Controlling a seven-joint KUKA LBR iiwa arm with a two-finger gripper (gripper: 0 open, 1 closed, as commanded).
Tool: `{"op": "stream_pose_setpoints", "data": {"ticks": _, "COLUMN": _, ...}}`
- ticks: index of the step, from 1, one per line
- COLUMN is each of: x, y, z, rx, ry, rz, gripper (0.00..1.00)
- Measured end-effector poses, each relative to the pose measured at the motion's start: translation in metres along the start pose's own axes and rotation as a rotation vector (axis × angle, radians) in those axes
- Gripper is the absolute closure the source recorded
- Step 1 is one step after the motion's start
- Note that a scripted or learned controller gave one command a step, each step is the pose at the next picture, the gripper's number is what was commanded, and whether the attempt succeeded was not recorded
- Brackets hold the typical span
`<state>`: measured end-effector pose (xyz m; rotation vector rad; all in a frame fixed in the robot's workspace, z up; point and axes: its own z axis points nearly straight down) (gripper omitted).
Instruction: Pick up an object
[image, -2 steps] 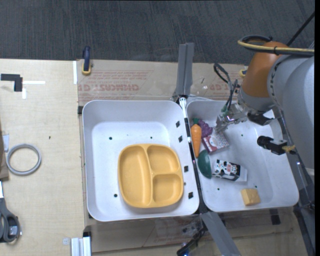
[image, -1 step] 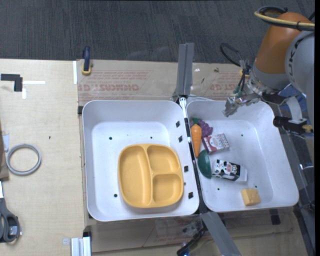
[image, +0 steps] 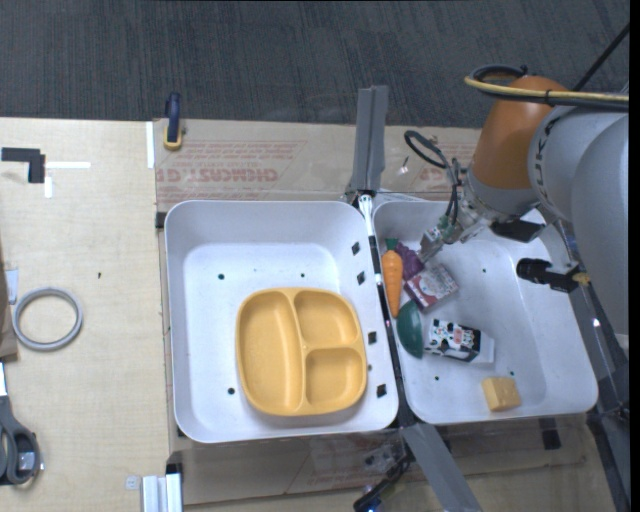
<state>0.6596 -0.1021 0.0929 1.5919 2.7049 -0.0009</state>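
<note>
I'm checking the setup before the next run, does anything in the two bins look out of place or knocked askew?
Nothing looks spilled or broken. The yellow three-compartment plastic plate lies flat in the left white bin. In the right white bin, the orange toy carrot and dark green rounded object are crowded against its left wall.

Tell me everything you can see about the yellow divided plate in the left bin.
The yellow plate looks like matte plastic, a rounded square with a raised rim. Low ridges divide it into three compartments: one long one on its left side and two smaller ones on its right. It lies flat and upright on the floor of the left bin, toward the front right. Nothing lies in it.
</note>
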Motion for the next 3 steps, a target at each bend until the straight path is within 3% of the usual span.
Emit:
{"op": "stream_pose_setpoints", "data": {"ticks": 1, "x": 0.038, "y": -0.021, "z": -0.126, "rx": 0.000, "ry": 0.000, "rz": -0.012, "gripper": 1.00}}
{"op": "stream_pose_setpoints", "data": {"ticks": 2, "x": 0.001, "y": -0.022, "z": -0.060, "rx": 0.001, "ry": 0.001, "rz": -0.296, "gripper": 1.00}}
{"op": "stream_pose_setpoints", "data": {"ticks": 3, "x": 0.017, "y": -0.029, "z": -0.008, "rx": -0.009, "ry": -0.010, "rz": -0.765, "gripper": 1.00}}
